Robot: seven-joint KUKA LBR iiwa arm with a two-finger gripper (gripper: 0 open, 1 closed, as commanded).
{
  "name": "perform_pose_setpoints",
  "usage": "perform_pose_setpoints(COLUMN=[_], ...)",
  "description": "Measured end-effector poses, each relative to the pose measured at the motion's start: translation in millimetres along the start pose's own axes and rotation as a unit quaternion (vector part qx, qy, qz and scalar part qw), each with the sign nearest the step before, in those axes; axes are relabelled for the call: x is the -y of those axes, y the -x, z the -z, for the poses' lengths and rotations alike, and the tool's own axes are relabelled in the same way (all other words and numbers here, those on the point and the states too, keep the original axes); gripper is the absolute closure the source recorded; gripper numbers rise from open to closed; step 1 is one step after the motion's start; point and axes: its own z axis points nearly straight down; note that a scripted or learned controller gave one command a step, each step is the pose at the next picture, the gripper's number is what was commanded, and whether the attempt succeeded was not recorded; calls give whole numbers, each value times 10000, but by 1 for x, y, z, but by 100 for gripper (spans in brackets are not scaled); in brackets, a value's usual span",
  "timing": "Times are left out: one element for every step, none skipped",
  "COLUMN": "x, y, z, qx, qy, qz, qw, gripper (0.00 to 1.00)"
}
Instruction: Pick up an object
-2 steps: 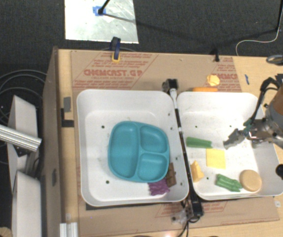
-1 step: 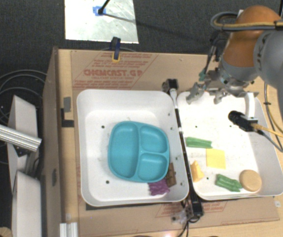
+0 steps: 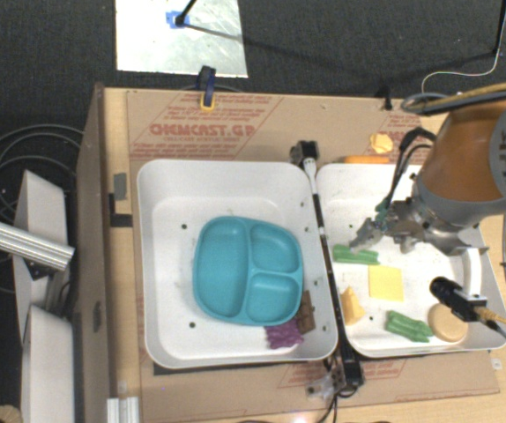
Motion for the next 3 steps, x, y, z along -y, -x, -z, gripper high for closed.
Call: perform_pose_setpoints(x=[48,-38,4], y=[39,18,32], z=[-101,-97,-99], qx=[9,4,4], qy=[26,76,31], qz=[-11,51,5], qw=[10000,10000,10000], gripper=[0,0,0])
